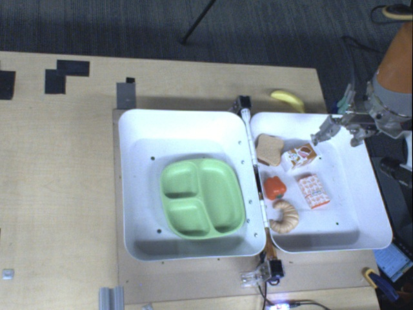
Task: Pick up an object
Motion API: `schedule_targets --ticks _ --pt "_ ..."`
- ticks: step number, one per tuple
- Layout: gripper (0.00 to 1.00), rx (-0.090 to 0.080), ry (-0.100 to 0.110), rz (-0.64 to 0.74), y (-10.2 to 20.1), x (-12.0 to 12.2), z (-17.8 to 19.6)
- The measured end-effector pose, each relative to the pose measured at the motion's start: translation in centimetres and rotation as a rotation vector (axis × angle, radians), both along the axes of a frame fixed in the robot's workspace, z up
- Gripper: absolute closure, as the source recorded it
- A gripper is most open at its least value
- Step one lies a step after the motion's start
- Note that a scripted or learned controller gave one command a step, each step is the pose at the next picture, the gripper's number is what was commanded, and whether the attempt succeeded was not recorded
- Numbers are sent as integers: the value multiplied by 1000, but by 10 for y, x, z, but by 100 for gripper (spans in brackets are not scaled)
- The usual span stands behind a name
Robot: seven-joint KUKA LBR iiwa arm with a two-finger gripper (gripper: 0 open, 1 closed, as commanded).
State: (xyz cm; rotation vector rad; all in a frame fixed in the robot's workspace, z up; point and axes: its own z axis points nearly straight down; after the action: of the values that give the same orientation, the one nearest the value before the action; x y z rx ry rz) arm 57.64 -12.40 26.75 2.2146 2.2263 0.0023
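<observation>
Gripper [324, 132] just right of packet [301, 155], grip state unclear; risk: crowded toast [269, 150] blocks approach, causes slip.

No legible text or labels.

Toast slice [269, 150], snack pkt [301, 155], red tomato [275, 186], pink pkt [313, 191], croissant [284, 216], all flat in rt bin [361, 228].
</observation>
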Motion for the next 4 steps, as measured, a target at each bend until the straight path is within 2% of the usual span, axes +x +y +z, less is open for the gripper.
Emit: schedule_targets --ticks 1,2,3,4 --pt "0 1 6 -4 -33 0 -155" --pt "0 -1 -4 -2 5 -29 -181" --pt "100 -1 -9 -2 5 -27 -170" --pt "100 1 -1 -1 53 -86 -83"
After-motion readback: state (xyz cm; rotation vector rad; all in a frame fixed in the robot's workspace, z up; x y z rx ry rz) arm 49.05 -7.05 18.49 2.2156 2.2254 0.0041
